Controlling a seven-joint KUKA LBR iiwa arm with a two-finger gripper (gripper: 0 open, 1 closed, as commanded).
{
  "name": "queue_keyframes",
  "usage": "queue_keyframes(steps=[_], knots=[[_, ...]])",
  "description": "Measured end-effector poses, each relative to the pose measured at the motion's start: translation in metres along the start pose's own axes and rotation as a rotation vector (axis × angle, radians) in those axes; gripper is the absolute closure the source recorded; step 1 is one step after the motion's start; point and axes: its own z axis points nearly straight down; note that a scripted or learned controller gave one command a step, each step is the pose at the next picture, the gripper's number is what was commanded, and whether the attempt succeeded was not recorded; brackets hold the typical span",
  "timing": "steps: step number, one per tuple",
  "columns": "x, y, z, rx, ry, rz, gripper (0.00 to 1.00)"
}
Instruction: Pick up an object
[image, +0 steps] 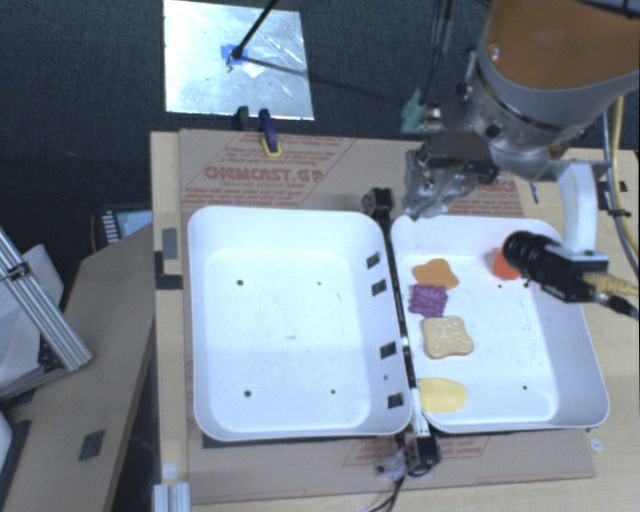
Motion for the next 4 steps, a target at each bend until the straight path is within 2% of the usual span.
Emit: queue_keyframes(steps=[1, 2, 3, 4], knots=[[0.046, 0.007, -0.010, 0.002, 0.000, 0.003, 1.00], [0.072, 0.013, -0.010, 0.003, -0.001, 0.005, 1.00], [0.071, 0.013, -0.010, 0.003, -0.002, 0.007, 0.00], [0.071, 0.013, -0.021, 0.000, 0.001, 0.005, 1.00]])
